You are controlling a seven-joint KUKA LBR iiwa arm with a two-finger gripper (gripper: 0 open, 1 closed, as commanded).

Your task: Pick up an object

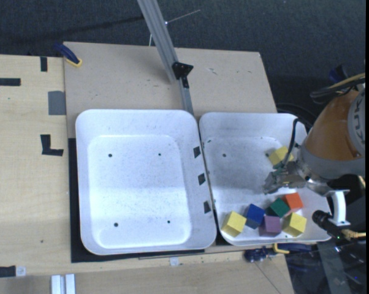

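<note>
At right of centre we see our two-finger gripper (275,182) low in the right white bin (246,127), its grip state beyond telling, near small coloured blocks including an orange cube (293,200).

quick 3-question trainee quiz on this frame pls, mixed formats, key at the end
1. True or false: the blocks all lie in the right bin.
2. Which block lies nearest the left bin? A) orange block B) yellow block at the right bin's front-left corner C) purple block
3. Fill in: the gripper hangs over the right bin just in front of a ____ block that lies apart from the front cluster.

Key
1. True
2. B
3. yellow
</note>
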